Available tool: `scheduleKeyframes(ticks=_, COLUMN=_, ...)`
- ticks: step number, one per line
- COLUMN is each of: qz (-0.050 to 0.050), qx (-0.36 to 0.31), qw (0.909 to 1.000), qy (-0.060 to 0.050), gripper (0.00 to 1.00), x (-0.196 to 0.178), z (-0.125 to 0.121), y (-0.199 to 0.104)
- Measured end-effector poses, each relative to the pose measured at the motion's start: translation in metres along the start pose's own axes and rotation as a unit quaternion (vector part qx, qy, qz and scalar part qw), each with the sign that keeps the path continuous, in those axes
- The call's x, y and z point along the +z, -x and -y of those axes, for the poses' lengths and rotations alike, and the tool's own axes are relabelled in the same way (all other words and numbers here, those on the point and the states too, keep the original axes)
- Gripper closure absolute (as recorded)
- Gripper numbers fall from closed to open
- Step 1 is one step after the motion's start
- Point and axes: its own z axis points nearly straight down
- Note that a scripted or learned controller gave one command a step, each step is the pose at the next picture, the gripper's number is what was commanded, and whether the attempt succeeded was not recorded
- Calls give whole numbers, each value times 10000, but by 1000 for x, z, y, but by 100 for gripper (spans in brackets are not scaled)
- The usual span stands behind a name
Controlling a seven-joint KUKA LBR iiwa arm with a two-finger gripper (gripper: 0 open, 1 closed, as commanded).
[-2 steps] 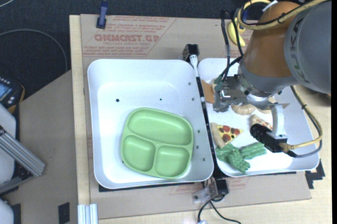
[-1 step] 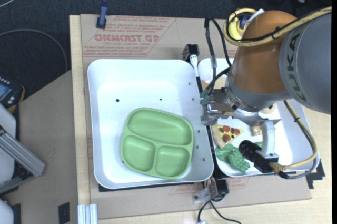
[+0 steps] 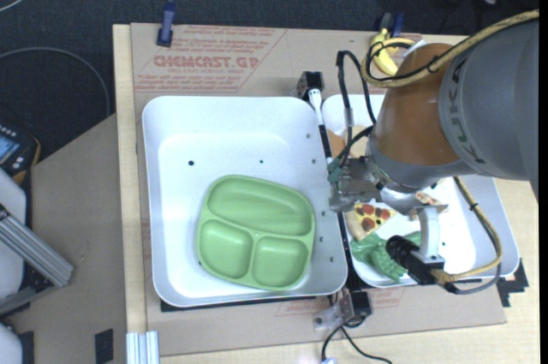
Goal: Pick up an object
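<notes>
The arm (image 3: 479,105) reaches in from 3 o'clock and covers most of the right bin (image 3: 484,238). The tool (image 3: 347,189) hangs low at that bin's 9 o'clock edge, close to the wall it shares with the left bin (image 3: 223,131). The wrist hides its business end, so I cannot tell whether the tool is open or closed, or whether it has hold of anything. Nothing can be seen caught in it.

Three things could serve for the pick:

- **Pizza slice:** The pizza slice (image 3: 368,219) lies in the right bin just beside the tool, at about 5 o'clock from it. It is small and partly tucked under the wrist, so I cannot read its long axis.
- **Green toy:** A green toy (image 3: 377,253) lies a little further along the same line, near the bin's 6 o'clock rim. Its length seems to run from 10 to 4 o'clock.
- **Tray:** The tray (image 3: 255,229) sits flat in the left bin at 8 o'clock from the tool, across the wall and well apart. It is broad and shallow, and probably too wide to pinch except by its rim.

The pizza slice looks the likeliest target. The coming move turns on a short shift toward 5 o'clock before the descent. Staying where it is risks closing on the wall or on bare bin floor. The desk (image 3: 127,208) around the bins carries nothing worth reaching for.
</notes>
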Motion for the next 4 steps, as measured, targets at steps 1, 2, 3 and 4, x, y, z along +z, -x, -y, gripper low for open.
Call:
scheduleKeyframes(ticks=1, qz=-7, qx=-38, qw=10000, qy=64, gripper=100, x=-81, z=12, y=-36)
scheduleKeyframes(ticks=2, qz=0, qx=-7, qw=10000, qy=2, gripper=100, x=0, z=-9, y=-39)
scheduleKeyframes(ticks=3, qz=-17, qx=-39, qw=9999, qy=131, gripper=100, x=-208, z=-40, y=-68)
scheduleKeyframes(ticks=4, qz=-11, qx=-46, qw=10000, qy=73, gripper=100, x=-264, z=-53, y=-137)
